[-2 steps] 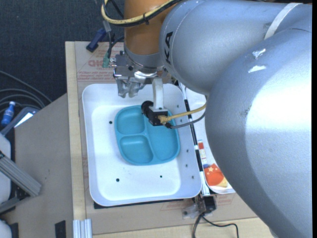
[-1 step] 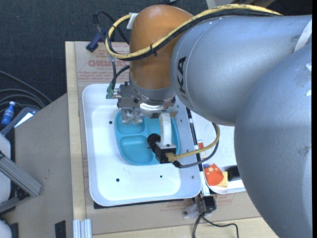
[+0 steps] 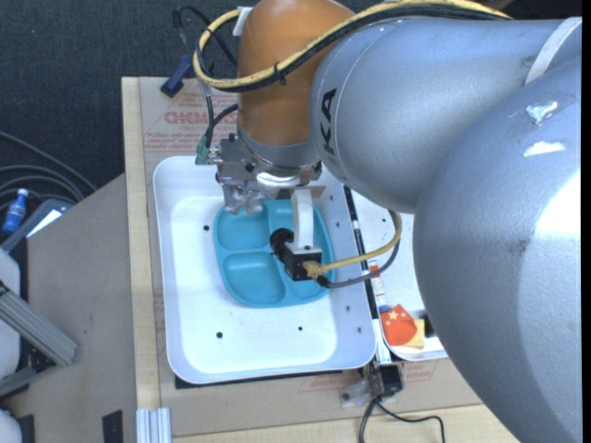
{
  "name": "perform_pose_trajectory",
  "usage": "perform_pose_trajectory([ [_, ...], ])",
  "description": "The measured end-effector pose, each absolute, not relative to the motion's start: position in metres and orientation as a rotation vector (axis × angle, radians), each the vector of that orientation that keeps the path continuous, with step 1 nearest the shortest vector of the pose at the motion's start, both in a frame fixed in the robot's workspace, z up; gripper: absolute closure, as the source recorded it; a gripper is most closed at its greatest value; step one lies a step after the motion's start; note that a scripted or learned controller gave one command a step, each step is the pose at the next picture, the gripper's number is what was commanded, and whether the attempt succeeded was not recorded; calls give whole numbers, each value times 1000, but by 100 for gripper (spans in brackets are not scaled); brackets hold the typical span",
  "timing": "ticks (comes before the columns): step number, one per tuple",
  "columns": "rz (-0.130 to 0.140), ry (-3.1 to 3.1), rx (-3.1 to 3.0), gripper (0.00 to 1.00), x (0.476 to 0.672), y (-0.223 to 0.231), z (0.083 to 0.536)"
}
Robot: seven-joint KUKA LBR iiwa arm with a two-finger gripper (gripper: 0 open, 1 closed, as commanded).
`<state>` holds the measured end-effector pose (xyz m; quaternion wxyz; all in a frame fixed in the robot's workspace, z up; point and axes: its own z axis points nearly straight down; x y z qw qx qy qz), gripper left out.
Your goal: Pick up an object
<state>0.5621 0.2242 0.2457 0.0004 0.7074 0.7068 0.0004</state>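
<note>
A blue divided plate (image 3: 251, 268) lies in the left white bin (image 3: 185, 275), a little back of the bin's middle. My gripper (image 3: 242, 199) hangs low over the plate's far left rim, under the orange wrist band. The arm covers the plate's far edge, and whether the gripper touches the plate cannot be told.
In the right bin (image 3: 365, 212), mostly hidden by the arm, a red and yellow object (image 3: 403, 329) with a white star sits near the front edge. The near half of the left bin is bare white floor. Cables and a blue-tipped tool lie off the bench at left.
</note>
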Motion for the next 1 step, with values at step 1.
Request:
perform_pose_trajectory([
  [1,-5,2225,2222,100,522,225,264],
])
